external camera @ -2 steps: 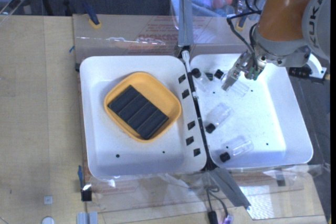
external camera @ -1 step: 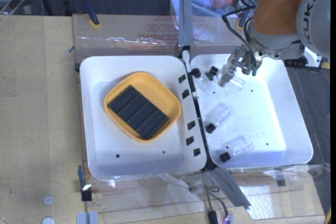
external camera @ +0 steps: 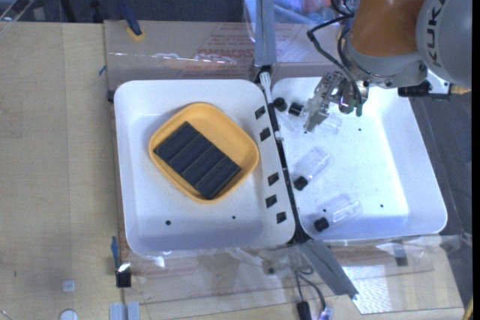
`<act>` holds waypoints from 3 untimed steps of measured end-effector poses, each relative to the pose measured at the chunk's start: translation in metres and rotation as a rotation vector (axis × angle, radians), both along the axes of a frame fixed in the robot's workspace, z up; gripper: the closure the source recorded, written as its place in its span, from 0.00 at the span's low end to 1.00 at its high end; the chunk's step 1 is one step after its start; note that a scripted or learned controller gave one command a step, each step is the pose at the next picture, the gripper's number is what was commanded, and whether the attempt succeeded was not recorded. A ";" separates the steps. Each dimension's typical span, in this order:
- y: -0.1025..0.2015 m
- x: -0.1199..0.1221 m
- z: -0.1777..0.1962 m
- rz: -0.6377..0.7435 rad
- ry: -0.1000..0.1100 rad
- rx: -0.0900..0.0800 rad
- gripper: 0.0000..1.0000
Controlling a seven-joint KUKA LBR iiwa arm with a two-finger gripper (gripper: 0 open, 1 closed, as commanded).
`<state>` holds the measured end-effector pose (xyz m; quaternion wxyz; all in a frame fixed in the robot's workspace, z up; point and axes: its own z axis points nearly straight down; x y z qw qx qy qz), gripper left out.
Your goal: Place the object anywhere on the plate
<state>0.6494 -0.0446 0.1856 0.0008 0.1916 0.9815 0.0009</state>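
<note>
1. Task objects: three clear plastic vials with black caps, all in the right bin (external camera: 420, 183), none on the plate.
2. Upper vial (external camera: 316, 116): near the bin's far-left corner, right at the pincer tips. Black cap (external camera: 295, 109) points toward the divider (external camera: 274, 154); long axis runs roughly left-right, tilted slightly. Body is clear and hard to outline against the white floor.
3. Middle vial (external camera: 310, 164): toward the near side from the upper one, close to the divider. Long axis diagonal, cap at the near-left end.
4. Lower vial (external camera: 337, 210): nearest the bin's front rim. Long axis diagonal, cap at the near-left end, clear body up and right.
5. Pincer (external camera: 324, 107): down over the upper vial, fingers angled down-left. Cannot tell how far apart the fingers are, or whether the vial sits between them or just beside them.
6. Arm (external camera: 397, 7): grey with orange band, over the bin's far-right part.
7. Plate (external camera: 166, 133): yellow, rounded-square, in the left bin (external camera: 142, 228) across the divider. Carries a dark ridged rectangular block (external camera: 196, 158), laid diagonal.
8. Both bins sit on the worktop (external camera: 52, 161).
</note>
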 end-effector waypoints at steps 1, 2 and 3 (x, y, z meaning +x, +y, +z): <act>0.017 0.011 0.000 0.151 -0.006 0.000 1.00; 0.054 0.005 0.000 0.318 -0.002 0.000 1.00; 0.083 -0.016 0.000 0.460 -0.001 0.000 1.00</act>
